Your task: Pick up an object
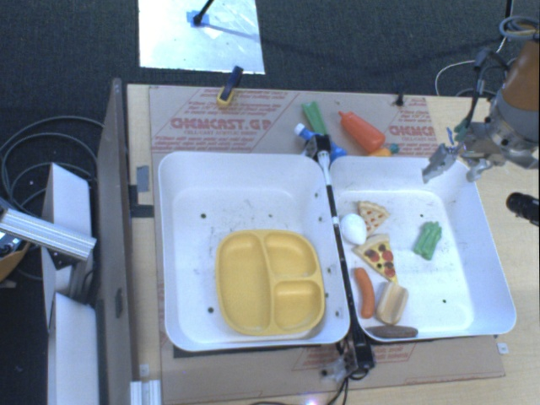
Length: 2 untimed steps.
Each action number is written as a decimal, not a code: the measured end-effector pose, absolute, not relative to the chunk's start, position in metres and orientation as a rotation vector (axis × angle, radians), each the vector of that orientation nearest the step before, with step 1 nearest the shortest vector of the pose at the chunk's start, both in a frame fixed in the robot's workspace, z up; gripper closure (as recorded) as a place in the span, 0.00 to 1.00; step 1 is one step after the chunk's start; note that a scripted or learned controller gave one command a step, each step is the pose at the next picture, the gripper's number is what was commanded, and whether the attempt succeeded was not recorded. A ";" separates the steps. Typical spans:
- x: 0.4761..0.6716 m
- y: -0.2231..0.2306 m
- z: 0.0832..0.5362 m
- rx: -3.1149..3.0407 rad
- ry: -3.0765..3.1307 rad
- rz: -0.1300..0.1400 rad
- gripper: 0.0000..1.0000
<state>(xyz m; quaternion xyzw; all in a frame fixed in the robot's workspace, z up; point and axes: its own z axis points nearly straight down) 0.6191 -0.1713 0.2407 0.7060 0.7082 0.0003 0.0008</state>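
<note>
Since your gripper (pixel 456 164) hangs open and empty over the right bin's (pixel 485 226) far corner, watch out: the toy foods (pixel 375 251) lie bunched together by the middle wall, so you might grab two or miss.

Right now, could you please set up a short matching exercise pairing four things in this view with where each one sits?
Things:
1. yellow tray
2. green piece
3. white egg
4. orange carrot

Places:
A. outside the bins, on the board behind them
B. left bin
C. right bin, toward its right side
D. right bin, against the divider

Pairs: 1-B, 2-C, 3-D, 4-A
</note>
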 end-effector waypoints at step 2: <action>0.562 -0.184 0.082 2.223 2.223 -0.001 0.00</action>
